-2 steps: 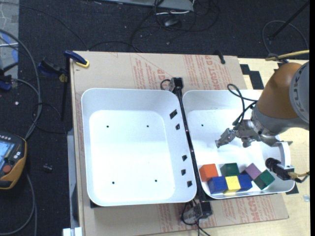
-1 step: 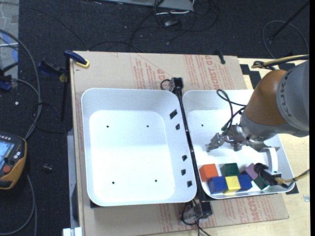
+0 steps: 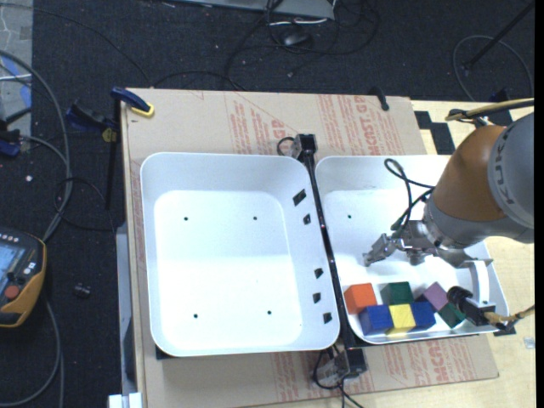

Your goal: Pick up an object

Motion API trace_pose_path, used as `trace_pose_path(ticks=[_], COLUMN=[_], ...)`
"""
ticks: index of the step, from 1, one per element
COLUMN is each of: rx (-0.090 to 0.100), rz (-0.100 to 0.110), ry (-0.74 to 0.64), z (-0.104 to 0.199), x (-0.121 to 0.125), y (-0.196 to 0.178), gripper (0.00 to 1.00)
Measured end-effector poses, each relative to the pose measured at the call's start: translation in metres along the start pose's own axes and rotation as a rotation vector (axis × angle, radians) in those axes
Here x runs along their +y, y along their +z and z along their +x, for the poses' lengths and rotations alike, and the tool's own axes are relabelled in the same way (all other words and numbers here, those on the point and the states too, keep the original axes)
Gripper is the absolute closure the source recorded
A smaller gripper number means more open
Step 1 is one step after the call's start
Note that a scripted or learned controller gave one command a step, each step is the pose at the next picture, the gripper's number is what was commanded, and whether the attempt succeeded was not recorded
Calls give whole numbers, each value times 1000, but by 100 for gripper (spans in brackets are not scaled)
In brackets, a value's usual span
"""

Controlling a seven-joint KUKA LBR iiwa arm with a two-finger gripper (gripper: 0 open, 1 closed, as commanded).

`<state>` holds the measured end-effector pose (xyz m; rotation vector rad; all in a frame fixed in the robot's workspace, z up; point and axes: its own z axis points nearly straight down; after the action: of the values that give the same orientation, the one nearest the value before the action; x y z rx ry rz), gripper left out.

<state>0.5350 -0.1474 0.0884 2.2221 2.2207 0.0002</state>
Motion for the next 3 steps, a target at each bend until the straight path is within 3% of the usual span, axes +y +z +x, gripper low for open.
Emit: trace_pose_path(ticks=[1, 2, 3], rx=[-1, 1, -1], rz=[0, 0, -2], ry=[2, -3, 0], z=[-35, 12, 10], x=[-34, -30, -29], y=[-18, 0, -11], gripper=[0, 0, 100])
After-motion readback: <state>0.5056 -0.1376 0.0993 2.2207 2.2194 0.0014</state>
